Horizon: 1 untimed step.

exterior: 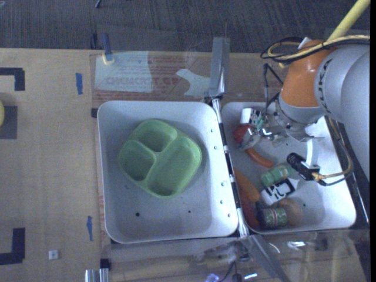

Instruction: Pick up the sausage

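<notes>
The slim orange-red sausage (259, 157) lies in the right shallow white bin (341, 213), its long axis running from ten o'clock to four o'clock, just beneath the metal two-finger gripper (262, 132), whose state I cannot tell. At its five o'clock crowd a green can (276, 175) and a black-and-white box (278, 190), near the bin's left wall. The left white bin (117, 216) holds a green divided plastic plate (160, 157).

Gripper (257, 135) in right bin (346, 213), at its far-left corner. Sausage (259, 157) just below gripper, bottle (275, 175) and can (274, 217) further toward near edge. Plate (160, 157) in left bin (117, 216), well left of gripper. Both bins on counter (47, 175).
</notes>
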Tool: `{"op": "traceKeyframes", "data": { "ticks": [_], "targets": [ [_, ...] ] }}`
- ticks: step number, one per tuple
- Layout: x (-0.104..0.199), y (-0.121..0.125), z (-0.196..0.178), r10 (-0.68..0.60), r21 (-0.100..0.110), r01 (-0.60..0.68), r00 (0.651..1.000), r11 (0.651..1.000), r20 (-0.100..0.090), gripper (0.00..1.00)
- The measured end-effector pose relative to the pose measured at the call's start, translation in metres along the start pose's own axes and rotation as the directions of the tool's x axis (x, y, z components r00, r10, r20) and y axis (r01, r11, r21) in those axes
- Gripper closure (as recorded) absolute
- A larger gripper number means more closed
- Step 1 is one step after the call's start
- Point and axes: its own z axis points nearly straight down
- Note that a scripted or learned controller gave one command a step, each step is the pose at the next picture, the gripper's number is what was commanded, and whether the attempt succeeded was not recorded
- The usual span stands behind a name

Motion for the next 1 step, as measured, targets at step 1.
{"op": "traceKeyframes", "data": {
  "ticks": [1],
  "targets": [
    [-0.0024, 0.0028, -0.0134, -0.002, -0.014, 0.002, 1.0, 1.0, 0.012, 1.0]
  ]
}}
